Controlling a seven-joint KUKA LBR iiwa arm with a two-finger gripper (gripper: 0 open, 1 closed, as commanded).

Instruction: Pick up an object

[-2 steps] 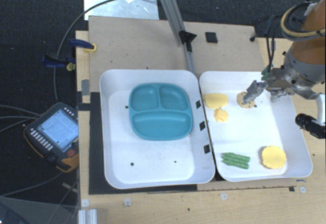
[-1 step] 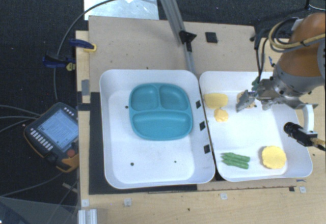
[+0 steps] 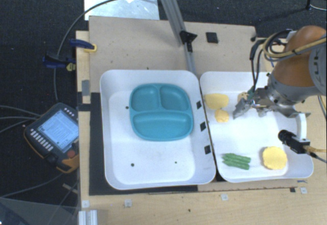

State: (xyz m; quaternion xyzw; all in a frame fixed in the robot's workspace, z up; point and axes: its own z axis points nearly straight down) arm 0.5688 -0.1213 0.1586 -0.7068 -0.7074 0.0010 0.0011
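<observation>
Green beans [image 3: 236, 160] in right bin [image 3: 255, 175].

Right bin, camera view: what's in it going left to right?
Larger yellow piece → small yellow piece → green beans → pincer → round yellow piece.

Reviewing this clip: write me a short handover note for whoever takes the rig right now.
Gripper: low in the right bin, fingers apart, nothing between them.
Things: two yellow pieces just left of the fingertips; green beans and a yellow round piece near the front. Blue divided plate sits in the left bin.
Done: approach.
Left: close on a piece and lift.
</observation>
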